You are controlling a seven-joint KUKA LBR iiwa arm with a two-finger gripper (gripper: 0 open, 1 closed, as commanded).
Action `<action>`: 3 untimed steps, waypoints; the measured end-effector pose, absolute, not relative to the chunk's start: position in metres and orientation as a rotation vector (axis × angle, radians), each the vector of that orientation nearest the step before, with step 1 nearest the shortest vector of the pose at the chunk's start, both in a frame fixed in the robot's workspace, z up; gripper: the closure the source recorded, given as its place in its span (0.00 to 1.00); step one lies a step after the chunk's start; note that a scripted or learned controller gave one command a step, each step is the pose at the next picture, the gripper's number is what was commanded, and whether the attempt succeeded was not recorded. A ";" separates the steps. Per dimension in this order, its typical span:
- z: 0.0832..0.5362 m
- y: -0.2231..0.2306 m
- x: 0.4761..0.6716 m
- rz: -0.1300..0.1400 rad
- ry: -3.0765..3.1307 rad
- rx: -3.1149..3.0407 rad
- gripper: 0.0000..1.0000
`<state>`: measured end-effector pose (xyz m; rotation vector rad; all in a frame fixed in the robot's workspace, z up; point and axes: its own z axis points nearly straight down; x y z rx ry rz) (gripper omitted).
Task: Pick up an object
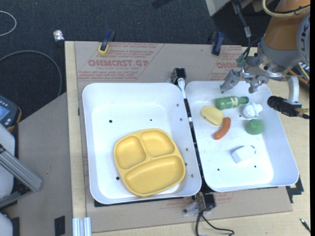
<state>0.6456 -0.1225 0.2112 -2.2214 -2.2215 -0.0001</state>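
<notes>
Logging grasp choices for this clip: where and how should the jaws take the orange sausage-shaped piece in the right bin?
Grip the orange sausage at its middle, coming straight down, jaws across its narrow width. It lies flat and slanted, long and thin, so the short axis suits a two-finger gripper. Its upper end sits close to the yellow piece, so the middle or lower half probably gives more room.

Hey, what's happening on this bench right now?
A grey robot arm with an orange band reaches in from the right, its gripper open and empty above the far end of the right white bin. Just below it lies a green plastic bottle, with a yellow lemon-shaped toy, an orange sausage-shaped toy, a green ball and a white block nearby. The left white bin holds a yellow divided tray.
</notes>
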 end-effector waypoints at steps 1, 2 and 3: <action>0.183 -0.076 0.610 0.005 -2.221 -2.212 0.00; 0.084 -0.102 0.605 0.000 -2.227 -2.231 0.00; 0.084 -0.106 0.552 0.005 -2.214 -2.220 0.00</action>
